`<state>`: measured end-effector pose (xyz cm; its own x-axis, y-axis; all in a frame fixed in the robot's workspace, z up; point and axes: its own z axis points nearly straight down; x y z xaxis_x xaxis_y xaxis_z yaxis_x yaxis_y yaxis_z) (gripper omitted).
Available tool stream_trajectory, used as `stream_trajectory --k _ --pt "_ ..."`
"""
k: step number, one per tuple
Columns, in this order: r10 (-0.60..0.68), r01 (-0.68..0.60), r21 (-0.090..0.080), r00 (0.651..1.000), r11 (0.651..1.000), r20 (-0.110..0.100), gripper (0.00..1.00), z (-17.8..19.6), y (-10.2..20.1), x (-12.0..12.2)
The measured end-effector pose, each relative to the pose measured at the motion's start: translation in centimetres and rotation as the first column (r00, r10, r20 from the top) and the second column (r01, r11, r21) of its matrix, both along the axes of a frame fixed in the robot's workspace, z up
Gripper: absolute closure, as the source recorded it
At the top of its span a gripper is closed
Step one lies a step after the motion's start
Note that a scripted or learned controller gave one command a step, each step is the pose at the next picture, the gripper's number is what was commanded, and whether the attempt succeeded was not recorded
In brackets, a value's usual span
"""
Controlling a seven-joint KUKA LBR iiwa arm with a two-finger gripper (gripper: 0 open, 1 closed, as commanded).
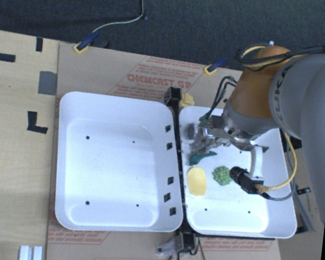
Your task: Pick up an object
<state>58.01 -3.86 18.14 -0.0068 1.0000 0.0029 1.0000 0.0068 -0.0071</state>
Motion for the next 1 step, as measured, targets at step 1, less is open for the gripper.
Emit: stream_trajectory --k 1 --pt "-0.002 0.002 -0.007 1.0 1.0 0.028 1.0 16.17 -1.42 9.31"
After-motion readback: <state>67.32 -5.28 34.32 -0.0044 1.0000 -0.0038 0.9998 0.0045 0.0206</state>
